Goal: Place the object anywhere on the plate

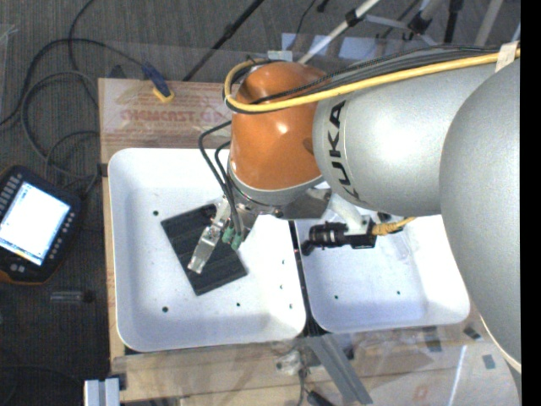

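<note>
The grey arm [406,142] reached in from the right, its orange band [275,125] sitting over the far inner part of the left bin [135,311]. Below the band the gripper [203,256] hung down toward the middle of that bin, directly above a dark, flat, rectangular plate [190,227]. The plate lay tilted, its long sides running from the bin's far left toward its near right, roughly central on the bin floor and clear of all four walls.

One pale metallic finger [203,250] showed against the plate's dark surface, with a small green piece [232,237] just beside it, close under the wrist. That green piece may have been the object to be placed, but it was too small and too crowded by the wrist to tell whether it was held, or even part of the gripper itself. How the jaws stood could not be made out.

The right bin [380,311] stood touching the left one along their shared inner edge; the arm covered its far side. A handheld screen [34,222] lay on the floor beyond the left bin's outer edge.
</note>
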### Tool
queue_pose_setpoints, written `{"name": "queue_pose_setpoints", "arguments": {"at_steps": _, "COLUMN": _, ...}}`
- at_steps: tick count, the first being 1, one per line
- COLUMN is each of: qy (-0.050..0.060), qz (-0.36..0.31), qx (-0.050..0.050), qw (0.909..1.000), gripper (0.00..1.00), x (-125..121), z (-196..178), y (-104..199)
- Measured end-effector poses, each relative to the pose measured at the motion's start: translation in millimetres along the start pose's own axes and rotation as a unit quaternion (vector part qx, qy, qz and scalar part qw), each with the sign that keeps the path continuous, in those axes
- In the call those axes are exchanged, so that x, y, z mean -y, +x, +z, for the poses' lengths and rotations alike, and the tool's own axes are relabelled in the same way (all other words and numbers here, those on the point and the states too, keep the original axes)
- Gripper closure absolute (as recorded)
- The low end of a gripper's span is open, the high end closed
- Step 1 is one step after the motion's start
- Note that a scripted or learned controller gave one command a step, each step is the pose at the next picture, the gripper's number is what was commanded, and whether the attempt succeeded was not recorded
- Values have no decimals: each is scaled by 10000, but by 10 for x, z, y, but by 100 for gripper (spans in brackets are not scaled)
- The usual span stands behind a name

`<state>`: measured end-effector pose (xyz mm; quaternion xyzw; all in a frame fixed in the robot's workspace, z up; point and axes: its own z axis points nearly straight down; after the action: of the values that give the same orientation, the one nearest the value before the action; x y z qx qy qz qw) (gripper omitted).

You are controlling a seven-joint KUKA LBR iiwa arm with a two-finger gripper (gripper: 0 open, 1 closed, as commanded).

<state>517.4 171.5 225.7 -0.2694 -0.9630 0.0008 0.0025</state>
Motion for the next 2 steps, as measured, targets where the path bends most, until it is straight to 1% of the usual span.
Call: {"name": "queue_pose_setpoints", "arguments": {"at_steps": 2, "qy": 0, "qz": 0, "qx": 0, "qw": 10000, "gripper": 0, "x": 0, "z": 0, "y": 0}}
